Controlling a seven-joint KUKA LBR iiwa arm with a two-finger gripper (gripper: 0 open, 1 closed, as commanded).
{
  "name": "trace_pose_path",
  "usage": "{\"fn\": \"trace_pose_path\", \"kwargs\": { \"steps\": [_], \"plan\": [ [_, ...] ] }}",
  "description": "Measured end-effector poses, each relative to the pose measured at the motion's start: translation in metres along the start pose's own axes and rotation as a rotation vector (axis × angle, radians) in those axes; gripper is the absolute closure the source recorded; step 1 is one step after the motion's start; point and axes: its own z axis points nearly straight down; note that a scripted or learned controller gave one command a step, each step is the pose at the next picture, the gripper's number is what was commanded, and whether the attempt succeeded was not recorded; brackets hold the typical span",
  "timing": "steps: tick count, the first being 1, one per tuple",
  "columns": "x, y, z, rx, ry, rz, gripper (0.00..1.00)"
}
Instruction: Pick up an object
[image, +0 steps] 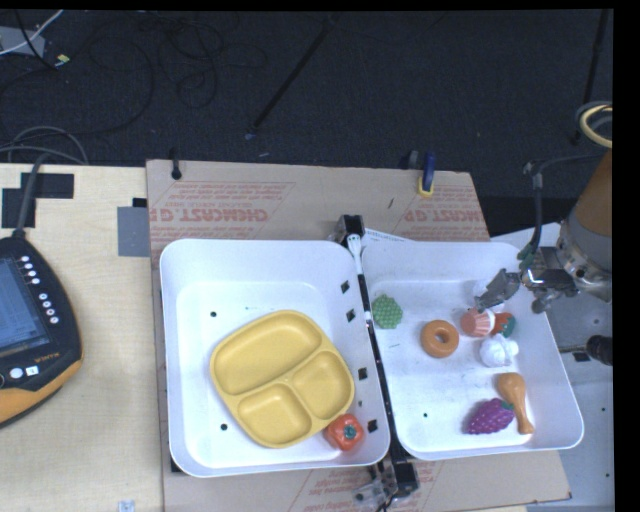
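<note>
Hand hangs at right bin's right edge, fingers apart, nothing between them. Strawberry just below it, donut beside; bin's left half open.

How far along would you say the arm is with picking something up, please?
Done: nothing looks lifted yet. The donut, grapes, drumstick, green toy and white toy all lie in the right bin; the tomato sits by the yellow tray in the left bin. In hand: the hand hovers over the red toy. Left: grasp and lift.
</note>
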Motion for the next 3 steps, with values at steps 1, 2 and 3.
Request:
{"fn": "trace_pose_path", "kwargs": {
  "steps": [1, 2, 3],
  "plan": [
    [-0.03, 0.031, 0.114, -0.003, -0.007, 0.0, 0.0],
    [0.023, 0.067, 0.142, 0.0, 0.001, -0.003, 0.0],
    [0.07, 0.009, 0.142, 0.008, 0.004, 0.0, 0.0]
  ]
}}
